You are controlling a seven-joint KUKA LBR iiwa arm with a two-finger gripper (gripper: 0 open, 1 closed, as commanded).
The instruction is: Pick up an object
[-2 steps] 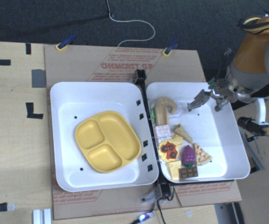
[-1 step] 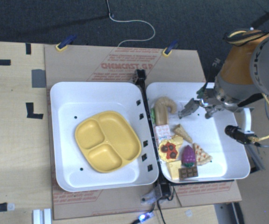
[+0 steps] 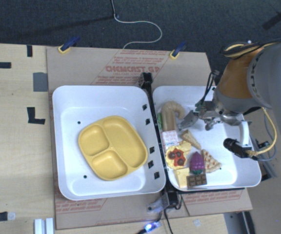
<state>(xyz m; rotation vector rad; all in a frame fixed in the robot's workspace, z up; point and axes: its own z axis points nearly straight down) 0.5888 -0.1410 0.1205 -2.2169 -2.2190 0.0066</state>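
We see the gripper (image 3: 193,119) low over the right bin (image 3: 243,177), near its far left corner; we cannot tell what state it is in or whether it grips anything. Toy food (image 3: 189,155) crowds that bin's left edge, just beside it. A yellow divided plate (image 3: 112,146) lies in the left bin (image 3: 67,130).

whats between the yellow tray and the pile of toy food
In the camera view, the two bins' adjoining walls with black clips lie between the yellow tray and the toy food pile; otherwise bare white floor.
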